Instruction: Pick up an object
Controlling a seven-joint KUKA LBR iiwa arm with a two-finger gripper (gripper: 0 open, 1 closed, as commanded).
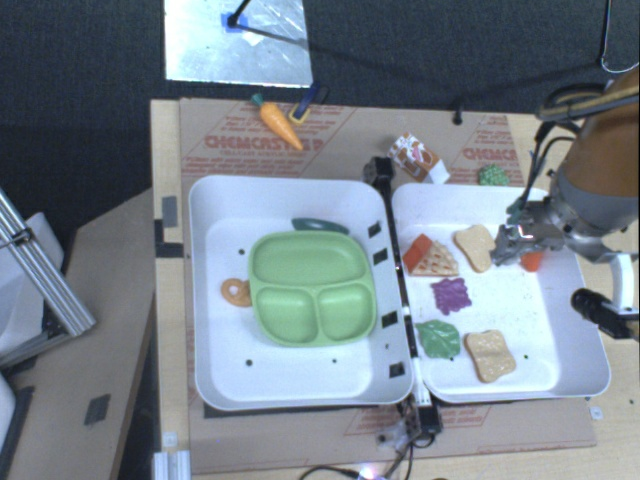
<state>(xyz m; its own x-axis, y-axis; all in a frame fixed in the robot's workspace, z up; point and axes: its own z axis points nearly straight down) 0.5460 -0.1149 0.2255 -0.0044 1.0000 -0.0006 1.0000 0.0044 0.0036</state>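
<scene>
Orange-red toy piece (532, 261) low in right bin (575, 373), just beside gripper (508, 240); reaching step, fingers' spread impossible to tell; next, settling squarely over piece before closing.

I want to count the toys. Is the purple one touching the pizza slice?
Apart. The camera view shows white bin floor between the purple toy and the pizza slice.

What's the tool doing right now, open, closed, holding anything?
Tool: cannot be told. It sits low over the right bin, beside the bread piece, with a small red item next to it.
</scene>
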